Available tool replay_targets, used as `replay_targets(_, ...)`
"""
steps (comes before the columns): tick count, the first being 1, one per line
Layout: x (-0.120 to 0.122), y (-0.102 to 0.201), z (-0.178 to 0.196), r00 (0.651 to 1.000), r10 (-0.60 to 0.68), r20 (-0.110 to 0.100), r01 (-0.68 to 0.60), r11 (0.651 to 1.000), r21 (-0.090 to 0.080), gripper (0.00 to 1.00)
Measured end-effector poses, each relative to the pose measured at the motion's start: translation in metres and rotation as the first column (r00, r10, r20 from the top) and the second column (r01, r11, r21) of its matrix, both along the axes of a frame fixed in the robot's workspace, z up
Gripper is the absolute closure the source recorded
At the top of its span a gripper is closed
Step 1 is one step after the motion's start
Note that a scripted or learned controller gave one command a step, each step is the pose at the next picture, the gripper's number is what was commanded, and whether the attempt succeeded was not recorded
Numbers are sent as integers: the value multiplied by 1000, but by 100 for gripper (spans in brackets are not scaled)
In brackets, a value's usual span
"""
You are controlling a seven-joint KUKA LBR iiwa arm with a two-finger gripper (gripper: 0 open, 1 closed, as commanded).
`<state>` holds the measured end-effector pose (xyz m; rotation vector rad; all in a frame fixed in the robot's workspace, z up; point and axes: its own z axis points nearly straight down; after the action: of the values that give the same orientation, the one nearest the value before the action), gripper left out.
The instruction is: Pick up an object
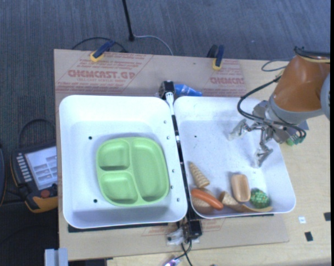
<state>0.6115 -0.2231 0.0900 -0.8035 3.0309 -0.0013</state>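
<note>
1. A grey arm with an orange band reaches in from the right and hangs over the right-hand white bin (211, 121), its end effector (252, 140) above bare bin floor, well apart from the objects.

2. The end effector appears released: its two thin fingers splay apart, one toward the left, one pointing down, with nothing between them.

3. The candidates for picking lie clustered along the bin's near edge: a ridged cone-shaped piece (199, 174), an orange carrot-like piece (206, 199), a tan bread-like piece (240, 187) and a green broccoli-like piece (259, 197).

4. The left-hand white bin (78, 126) holds a green divided plate (133, 169).

5. The task looks to be at its approach stage, no object yet lifted. The next move likely calls for travel toward the near edge, a descent over one piece, then a closing of the fingers; the tight cluster and bin wall could spoil a clean grasp.

6. Red print on the brown board covering the tabletop (103, 74) reads roughly "CHEMCAST GP," repeated at the right, where it is partly hidden.
</note>
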Motion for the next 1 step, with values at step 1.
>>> replay_targets(1, -46, 0, -1, 979, 204, 9, -204, 979, -6, 0)
